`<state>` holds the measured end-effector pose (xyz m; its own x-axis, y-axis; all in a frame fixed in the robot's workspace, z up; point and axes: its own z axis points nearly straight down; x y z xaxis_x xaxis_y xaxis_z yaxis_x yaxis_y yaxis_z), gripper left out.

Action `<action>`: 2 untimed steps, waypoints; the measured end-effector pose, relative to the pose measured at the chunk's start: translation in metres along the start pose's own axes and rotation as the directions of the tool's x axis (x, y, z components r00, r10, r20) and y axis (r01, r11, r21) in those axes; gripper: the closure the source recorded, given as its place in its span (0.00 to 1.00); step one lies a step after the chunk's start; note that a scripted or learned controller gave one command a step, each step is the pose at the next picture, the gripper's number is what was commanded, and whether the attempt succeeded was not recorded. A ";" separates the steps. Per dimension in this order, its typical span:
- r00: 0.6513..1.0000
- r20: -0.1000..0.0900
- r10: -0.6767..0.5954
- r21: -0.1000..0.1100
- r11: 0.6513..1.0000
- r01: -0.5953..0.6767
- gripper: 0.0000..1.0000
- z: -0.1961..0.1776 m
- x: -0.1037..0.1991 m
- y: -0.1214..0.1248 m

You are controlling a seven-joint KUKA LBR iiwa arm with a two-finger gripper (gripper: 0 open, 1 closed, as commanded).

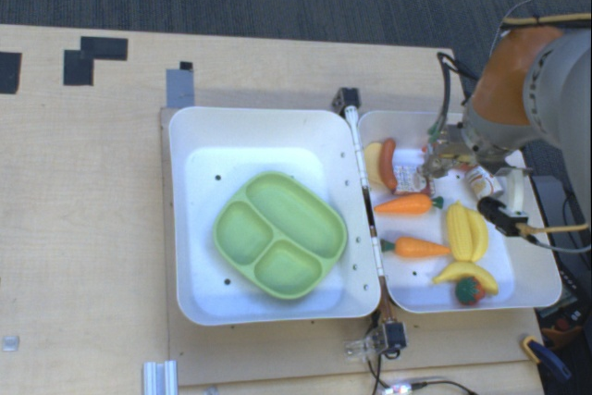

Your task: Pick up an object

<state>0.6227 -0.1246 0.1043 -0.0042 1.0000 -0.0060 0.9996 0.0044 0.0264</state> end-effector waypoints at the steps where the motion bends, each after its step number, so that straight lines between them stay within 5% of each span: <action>1: 1.000 -0.007 -0.002 0.021 1.000 0.002 1.00 -0.047 0.035 0.039; 2: 1.000 -0.006 -0.002 0.023 1.000 0.002 0.00 -0.046 0.034 0.038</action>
<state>0.6594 -0.0899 0.1513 -0.0060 1.0000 -0.0003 1.0000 0.0060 0.0037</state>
